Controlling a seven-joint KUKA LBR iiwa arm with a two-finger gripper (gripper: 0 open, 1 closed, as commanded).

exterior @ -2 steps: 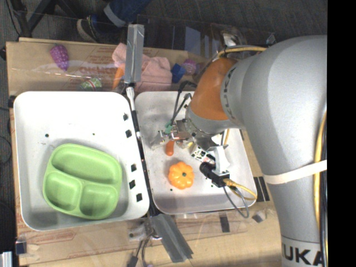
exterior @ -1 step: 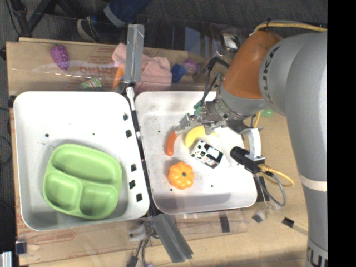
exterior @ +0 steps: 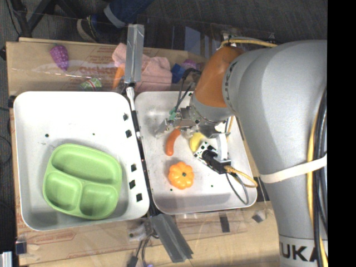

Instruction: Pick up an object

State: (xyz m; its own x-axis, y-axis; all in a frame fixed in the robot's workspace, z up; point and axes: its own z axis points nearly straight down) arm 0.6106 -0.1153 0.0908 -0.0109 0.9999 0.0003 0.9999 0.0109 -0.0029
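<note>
Gripper point(exterior: 179, 121) is down in the right bin point(exterior: 222, 196), at its upper middle; can't tell how it's set from this angle, wrist blocks it. An orange carrot-shaped piece point(exterior: 171, 143) lies just below the gripper tip, touching or nearly so, not clear if it's gripped. A yellow piece point(exterior: 195, 143) sits just right of the carrot, right under the wrist. A small orange pumpkin point(exterior: 181, 175) is further below, apart from the tool, on the bin floor. Grey arm point(exterior: 278, 121) covers the right side of this bin; "KUKA" partly readable on its base at bottom right. Left of the tool, across the divider, the left bin point(exterior: 67, 110) holds a green divided plate point(exterior: 83, 181) in its lower half. Open floor in the right bin is mostly left of and below the gripper. Faded red lettering on the cardboard point(exterior: 33, 60) behind the bins, unreadable.
</note>
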